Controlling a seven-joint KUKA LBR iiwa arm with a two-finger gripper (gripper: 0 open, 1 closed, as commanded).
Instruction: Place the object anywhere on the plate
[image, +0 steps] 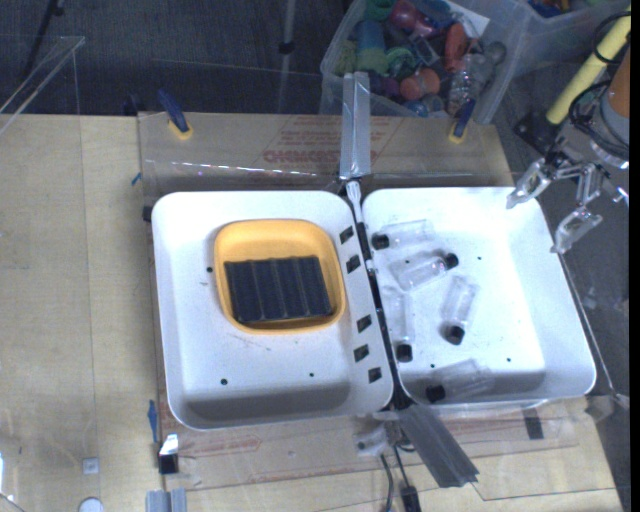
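Gripper (548, 208) open, empty; clear bottles (458, 308) faint.

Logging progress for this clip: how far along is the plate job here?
Nothing looks done: the yellow plate in the left bin carries just a dark ridged insert. The clear bottles lie in the right bin. The gripper hangs open over that bin's far right corner, holding nothing. Picking and placing remain.

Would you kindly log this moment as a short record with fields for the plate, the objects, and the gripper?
plate: yellow plate in left bin, holding a dark ridged insert
objects: clear bottles with black caps scattered in right bin
gripper: gripper over the right bin's far right corner, open, holding nothing
task status: no bottle on the plate yet
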